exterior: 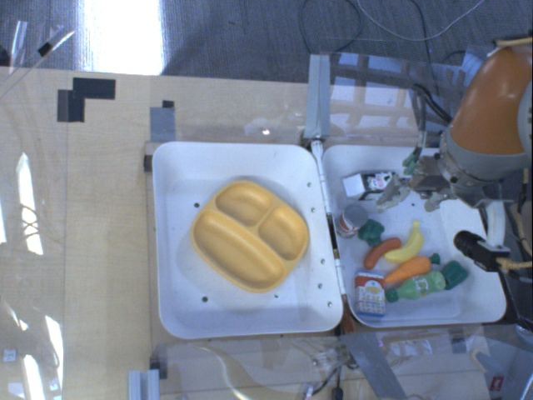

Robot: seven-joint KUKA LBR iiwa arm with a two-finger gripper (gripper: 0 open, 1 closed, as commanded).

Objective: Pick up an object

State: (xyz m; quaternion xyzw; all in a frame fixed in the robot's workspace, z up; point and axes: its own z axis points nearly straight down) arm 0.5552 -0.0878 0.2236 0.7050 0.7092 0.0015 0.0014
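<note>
The right bin (pixel 491 307) holds several toy foods. A yellow banana (pixel 408 244) lies beside a red sausage (pixel 381 251), with an orange carrot (pixel 410 269) and a green bottle (pixel 420 286) below them. A juice box (pixel 371 294) sits at the front left, and a small can (pixel 351 219) and a green broccoli (pixel 371 230) rest by the left wall. A white carton (pixel 366 182) lies at the back. My gripper (pixel 412 197) hangs over the back of this bin, above the banana, open with nothing between its fingers.
The left bin (pixel 166 307) carries a yellow divided plate (pixel 250 234). A dark green piece (pixel 454 273) lies right of the carrot. The arm's orange band (pixel 500 98) looms over the right bin's back right corner. A metal post (pixel 318 98) stands behind the bins' shared wall.
</note>
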